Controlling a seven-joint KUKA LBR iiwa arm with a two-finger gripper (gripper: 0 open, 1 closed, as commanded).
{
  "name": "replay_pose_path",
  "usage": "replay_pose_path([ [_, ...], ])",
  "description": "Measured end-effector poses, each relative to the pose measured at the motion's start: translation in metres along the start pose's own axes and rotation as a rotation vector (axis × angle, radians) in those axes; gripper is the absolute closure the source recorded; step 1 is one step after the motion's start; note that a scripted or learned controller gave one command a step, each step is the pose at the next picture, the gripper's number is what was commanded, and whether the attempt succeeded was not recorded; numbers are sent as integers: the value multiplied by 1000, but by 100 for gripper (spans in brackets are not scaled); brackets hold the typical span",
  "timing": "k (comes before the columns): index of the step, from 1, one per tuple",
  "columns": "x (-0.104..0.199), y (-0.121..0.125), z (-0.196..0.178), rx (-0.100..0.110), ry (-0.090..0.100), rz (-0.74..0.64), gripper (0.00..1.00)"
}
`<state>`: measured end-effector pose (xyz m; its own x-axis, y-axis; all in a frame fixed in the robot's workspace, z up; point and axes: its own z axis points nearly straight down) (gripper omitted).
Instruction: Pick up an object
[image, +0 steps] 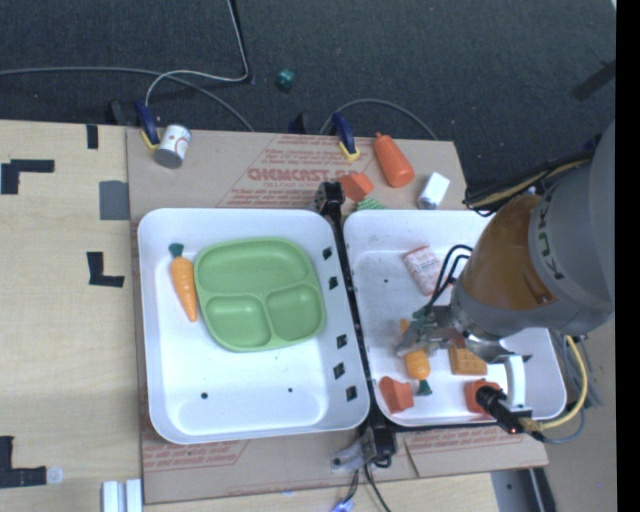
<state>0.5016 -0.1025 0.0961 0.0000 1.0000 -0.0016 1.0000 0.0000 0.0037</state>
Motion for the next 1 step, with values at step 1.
replay_pose_path([
  [1, 81, 10, -88, 4, 3, -3, 100],
])
